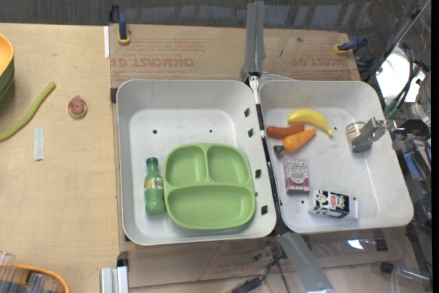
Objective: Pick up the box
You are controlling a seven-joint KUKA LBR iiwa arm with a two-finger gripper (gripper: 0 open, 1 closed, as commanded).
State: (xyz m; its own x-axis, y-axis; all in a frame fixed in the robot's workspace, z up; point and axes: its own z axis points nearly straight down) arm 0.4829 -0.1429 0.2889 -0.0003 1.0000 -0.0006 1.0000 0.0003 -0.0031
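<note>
Box (pixel 296 176) in right bin, well left of tool (pixel 367 136); tool's state unclear.

The left bin (pixel 130 147) holds a plate (pixel 208 186) with a bottle (pixel 154 186) just left of it; the right bin (pixel 384 182) holds a banana (pixel 310 120), carrots (pixel 293 136) and two boxes (pixel 296 176).

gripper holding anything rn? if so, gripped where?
Nothing visibly held. The gripper sits low at the right bin's right side, apart from the pink box and the black-and-white carton, which both lie on the bin floor.
</note>
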